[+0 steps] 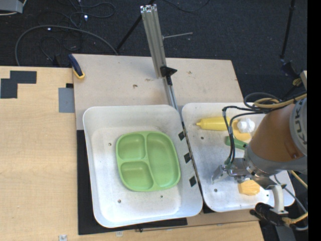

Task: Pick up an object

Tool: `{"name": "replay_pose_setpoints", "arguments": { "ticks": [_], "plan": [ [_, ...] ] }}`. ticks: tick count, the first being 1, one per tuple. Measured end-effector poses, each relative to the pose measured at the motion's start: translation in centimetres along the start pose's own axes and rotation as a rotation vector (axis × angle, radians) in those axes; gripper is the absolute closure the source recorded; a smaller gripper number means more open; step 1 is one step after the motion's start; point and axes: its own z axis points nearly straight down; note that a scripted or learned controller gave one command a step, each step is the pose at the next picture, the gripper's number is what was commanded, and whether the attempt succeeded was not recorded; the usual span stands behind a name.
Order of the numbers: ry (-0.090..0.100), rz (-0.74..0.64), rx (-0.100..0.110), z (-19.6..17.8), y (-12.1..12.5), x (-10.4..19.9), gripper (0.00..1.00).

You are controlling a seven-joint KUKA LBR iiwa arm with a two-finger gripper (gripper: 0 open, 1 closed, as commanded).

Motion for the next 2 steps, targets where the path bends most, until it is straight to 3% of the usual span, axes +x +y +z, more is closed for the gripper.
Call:
{"name": "replay_pose_setpoints", "arguments": {
  "ticks": [1, 2],
  "plan": [
    [0.002, 0.0, -0.005, 1.4, 0.2, -0.2, 0.0],
    [0.007, 0.003, -0.011, 0.3, 0.4, 0.1, 1.0]
  ]
}}
